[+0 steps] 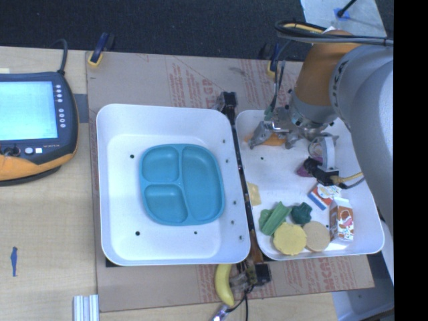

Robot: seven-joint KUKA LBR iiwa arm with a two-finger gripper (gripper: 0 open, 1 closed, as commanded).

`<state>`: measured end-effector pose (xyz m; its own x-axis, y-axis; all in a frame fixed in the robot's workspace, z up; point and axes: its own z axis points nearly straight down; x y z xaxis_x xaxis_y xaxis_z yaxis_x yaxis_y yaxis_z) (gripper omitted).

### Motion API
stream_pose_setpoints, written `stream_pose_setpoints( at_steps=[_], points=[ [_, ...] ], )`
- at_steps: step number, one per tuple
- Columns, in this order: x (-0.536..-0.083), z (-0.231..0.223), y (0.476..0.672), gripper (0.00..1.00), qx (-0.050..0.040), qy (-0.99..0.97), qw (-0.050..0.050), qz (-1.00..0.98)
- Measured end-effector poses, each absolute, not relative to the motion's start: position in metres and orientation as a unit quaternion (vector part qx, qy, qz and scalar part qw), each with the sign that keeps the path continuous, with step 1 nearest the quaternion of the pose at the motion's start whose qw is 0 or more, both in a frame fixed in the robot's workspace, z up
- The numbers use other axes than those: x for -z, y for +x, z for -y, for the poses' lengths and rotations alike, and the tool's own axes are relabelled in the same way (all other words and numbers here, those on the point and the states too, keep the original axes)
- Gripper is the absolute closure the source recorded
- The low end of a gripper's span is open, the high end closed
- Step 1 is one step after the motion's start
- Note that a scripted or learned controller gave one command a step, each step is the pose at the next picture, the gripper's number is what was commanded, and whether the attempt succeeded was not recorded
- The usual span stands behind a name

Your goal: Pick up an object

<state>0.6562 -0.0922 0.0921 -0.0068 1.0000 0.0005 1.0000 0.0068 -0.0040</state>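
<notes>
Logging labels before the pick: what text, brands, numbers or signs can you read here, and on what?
Nothing reads cleanly.
Red repeated print on the brown cardboard sheet under the bins: too blurred to read.
Red and white packets in the right bin: print too small.
Pendant screen at the left: glowing blank, buttons unreadable.
Blue divided plate: no markings.

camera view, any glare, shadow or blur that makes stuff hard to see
Camera view: even light, soft shadows. The left bin and right bin are bright white, but the blue divided plate reads clearly. The arm is large and soft-edged near the lens, shading the gripper. The pendant screen looks washed out.
</notes>
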Motion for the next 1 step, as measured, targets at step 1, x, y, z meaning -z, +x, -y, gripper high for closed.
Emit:
stream_pose_setpoints(
  at_steps=[1],
  points=[
    [-0.0921,0.0967,0.6563,0.0,-0.0009,-0.706,0.001,0.708]
  ],
)
